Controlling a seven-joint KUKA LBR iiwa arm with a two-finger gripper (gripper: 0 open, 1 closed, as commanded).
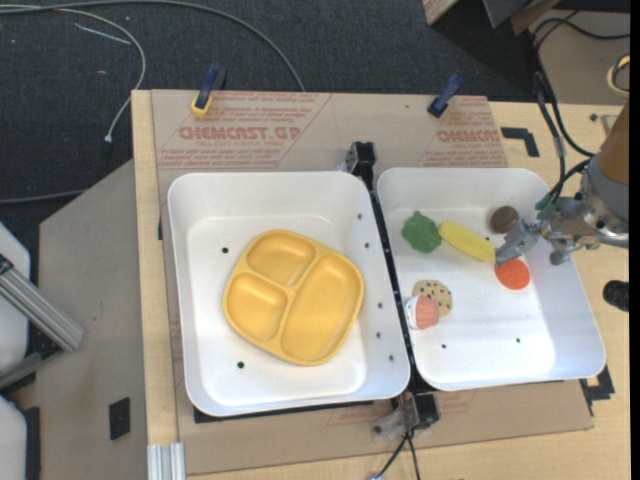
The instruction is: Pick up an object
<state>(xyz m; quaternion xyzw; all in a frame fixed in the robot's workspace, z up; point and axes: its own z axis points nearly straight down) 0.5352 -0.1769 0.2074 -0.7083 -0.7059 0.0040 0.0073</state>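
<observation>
A cardboard-topped bench (pixel 300 108) is seen over dark carpet, bearing 2 white bins. The left bin (pixel 200 368) holds a yellow divided plate (pixel 293 295). The right bin (pixel 560 348) holds a green piece (pixel 421 232), a yellow piece (pixel 466 240), a brown piece (pixel 503 217), an orange-red piece (pixel 513 274), a cookie (pixel 432 292) and a pink piece (pixel 424 312). The gripper (pixel 540 242) is seen low at the bin's right, just beside the orange-red piece; its fingers appear spread, nothing between them. No pick is judged made; closing and lifting remain. Open floor lies toward the near wall; the far wall is close.
</observation>
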